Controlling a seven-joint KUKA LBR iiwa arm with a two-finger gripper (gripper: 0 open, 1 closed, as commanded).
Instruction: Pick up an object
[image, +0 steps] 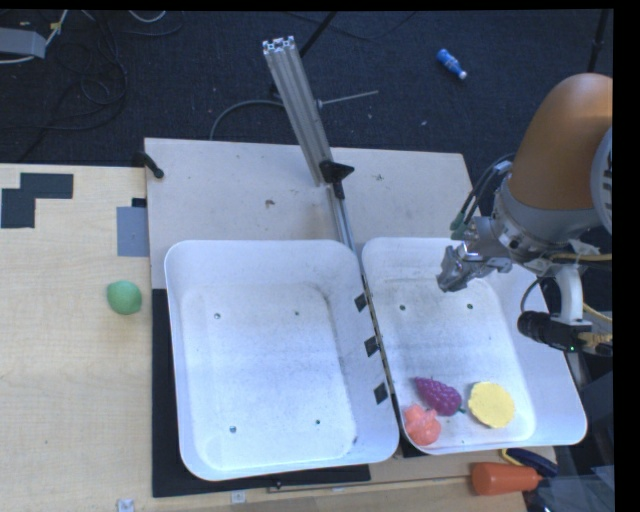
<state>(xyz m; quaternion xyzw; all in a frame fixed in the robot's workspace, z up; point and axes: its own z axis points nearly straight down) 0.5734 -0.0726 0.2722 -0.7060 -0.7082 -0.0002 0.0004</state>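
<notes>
Camera view — I had the arm (560, 150) above the right bin (560, 425), gripper (462, 268) near its far wall; I couldn't tell its state.
The yellow disc (492, 404), purple grapes (438, 395) and orange piece (423, 426) huddled by the near rim — I feared a crowded, glancing grab.

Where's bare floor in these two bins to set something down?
Left bin: its whole floor, wall to wall, is bare. Right bin: bare across the far and middle floor, below the gripper. Its near end is crowded: purple grapes, orange piece and yellow disc sit close together.
</notes>
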